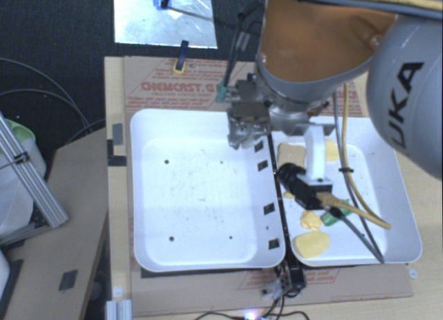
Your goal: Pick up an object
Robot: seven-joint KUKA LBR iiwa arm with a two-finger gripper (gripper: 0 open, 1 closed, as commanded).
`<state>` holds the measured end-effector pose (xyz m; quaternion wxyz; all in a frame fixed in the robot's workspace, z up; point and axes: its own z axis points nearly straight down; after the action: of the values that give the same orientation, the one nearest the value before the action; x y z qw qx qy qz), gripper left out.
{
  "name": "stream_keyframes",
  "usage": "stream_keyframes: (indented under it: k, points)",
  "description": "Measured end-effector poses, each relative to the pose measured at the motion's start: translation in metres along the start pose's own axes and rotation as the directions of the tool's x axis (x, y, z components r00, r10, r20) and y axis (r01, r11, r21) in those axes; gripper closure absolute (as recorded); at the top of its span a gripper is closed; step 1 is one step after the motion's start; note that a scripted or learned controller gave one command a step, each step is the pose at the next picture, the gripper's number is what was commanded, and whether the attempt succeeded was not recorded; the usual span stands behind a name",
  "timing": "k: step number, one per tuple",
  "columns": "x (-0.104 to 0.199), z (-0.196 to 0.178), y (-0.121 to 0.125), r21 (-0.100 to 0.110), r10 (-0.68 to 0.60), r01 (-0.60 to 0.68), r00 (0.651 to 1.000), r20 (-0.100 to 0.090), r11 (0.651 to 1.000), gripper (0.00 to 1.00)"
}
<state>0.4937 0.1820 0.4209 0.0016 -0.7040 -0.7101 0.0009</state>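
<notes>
While the claw (243,134) hangs over the bins' divider, its grip cannot be told.

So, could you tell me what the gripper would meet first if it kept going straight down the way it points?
Probably the upper end of the black divider between the two shallow white bins, though depth is unclear; the gripper hangs right over it.

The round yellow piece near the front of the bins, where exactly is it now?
The round yellow piece lies in the right bin, in its front left corner next to the divider between the bins, just in front of a smaller yellow piece.
</notes>
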Motion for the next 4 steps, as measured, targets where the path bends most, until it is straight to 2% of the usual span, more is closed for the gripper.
stream_keyframes:
  k: [4]
  points:
    - [-0.002,-0.046,0.004,-0.014,-0.022,0.022,1.000,-0.002,1.000,1.00]
